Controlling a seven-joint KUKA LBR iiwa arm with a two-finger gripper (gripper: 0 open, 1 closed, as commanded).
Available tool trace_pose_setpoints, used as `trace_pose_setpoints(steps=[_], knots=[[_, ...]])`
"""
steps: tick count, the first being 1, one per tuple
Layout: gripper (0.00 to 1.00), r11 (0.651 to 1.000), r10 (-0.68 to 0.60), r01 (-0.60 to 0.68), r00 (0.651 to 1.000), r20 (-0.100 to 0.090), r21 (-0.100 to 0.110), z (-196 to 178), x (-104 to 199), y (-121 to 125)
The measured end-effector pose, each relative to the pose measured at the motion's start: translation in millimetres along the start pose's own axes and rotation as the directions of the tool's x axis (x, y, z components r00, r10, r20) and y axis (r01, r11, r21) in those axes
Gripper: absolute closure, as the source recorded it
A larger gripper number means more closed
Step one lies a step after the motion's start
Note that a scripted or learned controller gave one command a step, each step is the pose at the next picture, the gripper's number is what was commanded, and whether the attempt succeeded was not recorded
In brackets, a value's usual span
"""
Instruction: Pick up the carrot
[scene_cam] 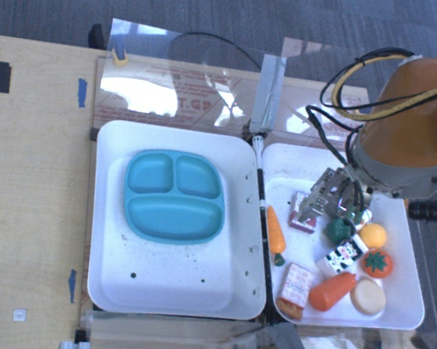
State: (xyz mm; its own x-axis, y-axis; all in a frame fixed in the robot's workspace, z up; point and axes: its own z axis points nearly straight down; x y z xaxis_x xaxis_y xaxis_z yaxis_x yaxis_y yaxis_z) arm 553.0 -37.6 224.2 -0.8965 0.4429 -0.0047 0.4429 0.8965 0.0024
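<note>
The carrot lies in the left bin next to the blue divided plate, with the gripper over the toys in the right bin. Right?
Not quite. The camera view shows the carrot in the right bin, along its left wall. The blue divided plate sits alone in the left bin. The gripper is over the right bin's toys.

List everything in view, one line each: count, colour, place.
left bin: one, white, left half of bench
divided plate: one, blue, in left bin
right bin: one, white, right half of bench
carrot: one, orange with green end, right bin's left edge
wafer block: one, pink and tan, right bin's front
sausage: one, red-orange, beside wafer block
egg: one, cream, front right
tomato: one, red
orange fruit: one, yellow-orange
cow-patterned toy: one, black and white
gripper: one, metal, right bin's middle
arm: one, grey and orange, from right
</note>
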Motion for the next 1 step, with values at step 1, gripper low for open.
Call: trace_pose_setpoints(steps=[1], knots=[[0.0,1.0,0.0,0.0,1.0,0.0,0.0,0.1,0.0,-0.2]])
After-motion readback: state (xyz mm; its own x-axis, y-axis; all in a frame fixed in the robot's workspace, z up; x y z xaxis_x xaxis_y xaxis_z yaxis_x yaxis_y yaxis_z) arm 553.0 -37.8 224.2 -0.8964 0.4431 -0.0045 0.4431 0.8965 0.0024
